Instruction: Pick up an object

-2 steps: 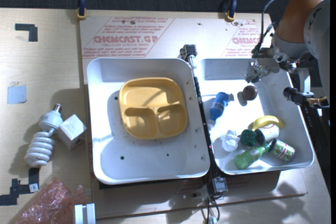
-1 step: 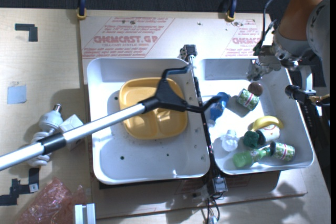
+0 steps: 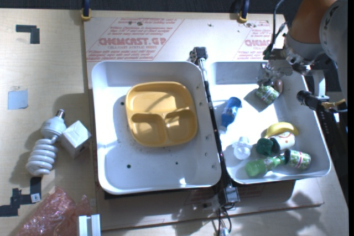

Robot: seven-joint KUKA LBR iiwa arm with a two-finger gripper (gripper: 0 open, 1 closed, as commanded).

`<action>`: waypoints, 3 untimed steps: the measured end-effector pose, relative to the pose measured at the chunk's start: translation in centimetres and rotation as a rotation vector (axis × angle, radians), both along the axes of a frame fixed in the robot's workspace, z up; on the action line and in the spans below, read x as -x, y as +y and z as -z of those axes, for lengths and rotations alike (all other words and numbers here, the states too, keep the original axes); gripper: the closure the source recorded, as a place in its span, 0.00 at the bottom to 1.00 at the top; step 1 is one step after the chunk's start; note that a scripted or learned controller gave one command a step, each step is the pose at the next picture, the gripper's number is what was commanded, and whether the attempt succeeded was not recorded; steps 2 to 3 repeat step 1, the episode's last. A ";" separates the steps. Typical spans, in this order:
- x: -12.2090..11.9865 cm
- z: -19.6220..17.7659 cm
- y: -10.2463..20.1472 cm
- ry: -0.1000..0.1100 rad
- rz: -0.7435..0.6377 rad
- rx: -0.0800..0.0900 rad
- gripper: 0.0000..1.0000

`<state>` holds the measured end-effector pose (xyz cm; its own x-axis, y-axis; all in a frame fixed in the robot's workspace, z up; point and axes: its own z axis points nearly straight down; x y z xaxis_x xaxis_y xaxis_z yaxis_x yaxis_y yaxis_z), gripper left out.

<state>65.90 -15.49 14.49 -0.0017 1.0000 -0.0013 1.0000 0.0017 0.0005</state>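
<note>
My gripper (image 3: 269, 81) hangs over right bin (image 3: 318, 135), far corner. Small green-labelled can (image 3: 267, 93) directly beneath fingertips, tilted. Jaw state: cannot tell; grasp unconfirmed. Judgement: can light, rigid, smooth, likely slippery. Recommended hold: across cylindrical body, mid-length, not on rims.

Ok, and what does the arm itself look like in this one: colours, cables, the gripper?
The arm enters from the right: a rounded grey casing with a broad orange band above the wrist. Thin black cables loop along the wrist, one arcing over the orange section. The gripper is a small dark metal assembly, too cluttered to make out finer markings.
</note>
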 end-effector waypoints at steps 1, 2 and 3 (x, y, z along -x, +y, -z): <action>0.0 0.0 0.0 0.000 0.000 0.000 0.00; 0.0 0.0 0.0 0.000 0.000 0.000 0.00; 0.0 0.0 0.0 0.000 0.000 0.000 0.00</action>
